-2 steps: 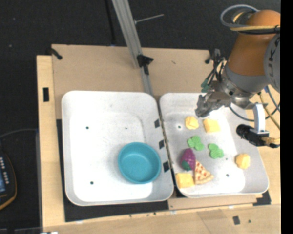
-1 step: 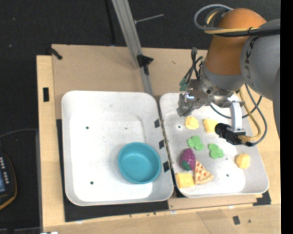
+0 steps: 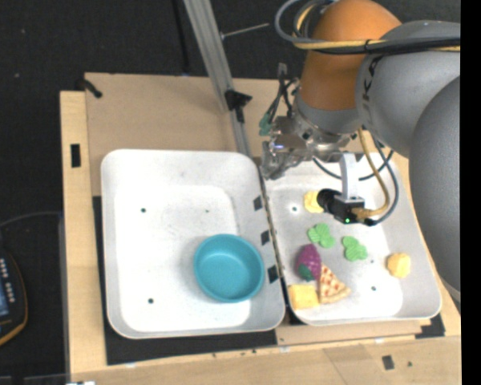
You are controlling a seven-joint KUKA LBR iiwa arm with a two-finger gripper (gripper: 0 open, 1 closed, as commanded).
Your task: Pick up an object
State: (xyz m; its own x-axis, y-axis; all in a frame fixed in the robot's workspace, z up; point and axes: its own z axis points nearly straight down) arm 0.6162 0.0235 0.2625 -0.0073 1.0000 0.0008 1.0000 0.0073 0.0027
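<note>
Though the right bin [image 3: 417, 299] holds only small toy food, nearest me lie a yellow block [image 3: 303, 297] and pizza slice [image 3: 332, 285], probably light, stiff and easily pinched across their sides. Farther back, the gripper [image 3: 282, 157] hangs above the bin's far corner; I cannot tell its grip.

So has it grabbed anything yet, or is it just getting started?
Nothing looks picked up yet. The gripper sits at the far end of the right bin, and nothing shows between its fingers. The toys lie on the bin floor: yellow piece, two green pieces, purple one, pizza slice. The blue bowl rests in the left bin. The whole grab is left.
</note>
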